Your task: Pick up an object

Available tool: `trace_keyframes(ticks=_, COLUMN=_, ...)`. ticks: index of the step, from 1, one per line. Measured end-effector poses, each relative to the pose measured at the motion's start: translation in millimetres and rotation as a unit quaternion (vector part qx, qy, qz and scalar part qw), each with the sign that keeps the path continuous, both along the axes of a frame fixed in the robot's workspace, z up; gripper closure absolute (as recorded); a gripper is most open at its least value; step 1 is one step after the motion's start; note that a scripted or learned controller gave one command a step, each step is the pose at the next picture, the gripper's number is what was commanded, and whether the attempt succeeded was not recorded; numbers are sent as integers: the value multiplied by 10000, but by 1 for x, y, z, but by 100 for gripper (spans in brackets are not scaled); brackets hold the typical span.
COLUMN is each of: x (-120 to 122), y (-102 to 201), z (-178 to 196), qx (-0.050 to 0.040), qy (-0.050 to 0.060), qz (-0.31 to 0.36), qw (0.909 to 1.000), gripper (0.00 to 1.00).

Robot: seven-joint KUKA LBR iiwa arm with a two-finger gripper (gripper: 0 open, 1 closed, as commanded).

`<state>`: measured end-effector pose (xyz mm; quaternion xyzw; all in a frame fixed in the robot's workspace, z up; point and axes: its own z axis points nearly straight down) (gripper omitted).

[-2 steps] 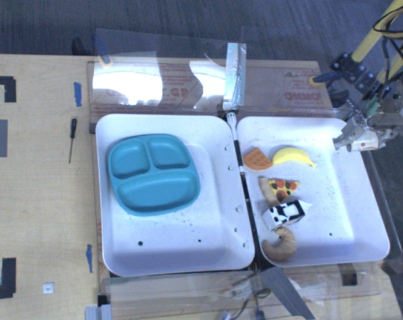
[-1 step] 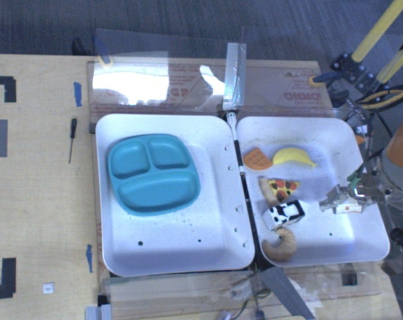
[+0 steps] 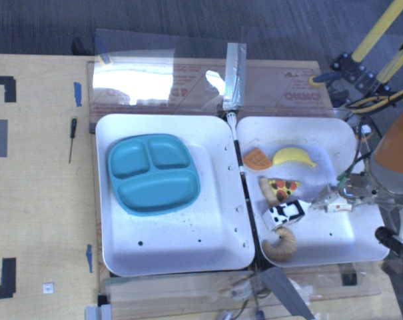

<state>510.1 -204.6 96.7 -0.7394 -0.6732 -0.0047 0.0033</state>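
Gripper state I couldn't tell; low beside the pizza slice, I feared it nudging toys aside.

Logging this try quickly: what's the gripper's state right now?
Gripper: low over the right bin, state cannot be told; nothing seen in its grasp.

Two white bins hold a sky-blue divided plate, a yellow banana, an orange waffle-patterned piece, a red-and-yellow pizza slice, a black-and-white patched toy and a tan-brown croissant, on a pale wood bench.
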Motion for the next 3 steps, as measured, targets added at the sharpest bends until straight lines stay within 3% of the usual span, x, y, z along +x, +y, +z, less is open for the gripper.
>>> trace_keyframes(ticks=1, x=0, y=1, z=8, qx=3, qy=0, qz=-1, qw=10000, gripper=100)
trace_keyframes(ticks=2, x=49, y=97, z=-6, qx=-56, qy=-72, qz=154, qw=9998, gripper=100)
trace_keyframes(ticks=3, x=93, y=173, z=92, qx=-49, qy=-40, qz=887, qw=9960, gripper=100)
